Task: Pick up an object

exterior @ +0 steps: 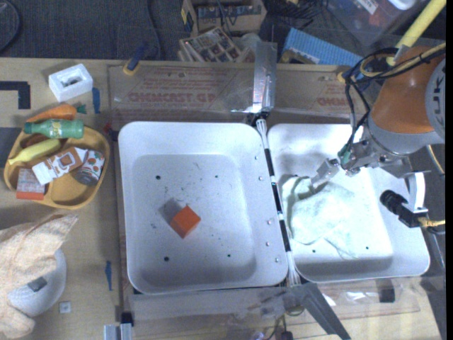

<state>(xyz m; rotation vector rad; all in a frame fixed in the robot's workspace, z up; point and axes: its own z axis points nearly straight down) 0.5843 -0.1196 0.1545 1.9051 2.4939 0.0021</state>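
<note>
I see the gripper low in the right bin, at a pale cloth; its grip state I cannot tell. An orange block lies in the left bin.

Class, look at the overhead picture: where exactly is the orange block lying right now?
The orange block lies in the left white bin, near the middle of its floor, with a small grey piece touching its upper-left side.
</note>
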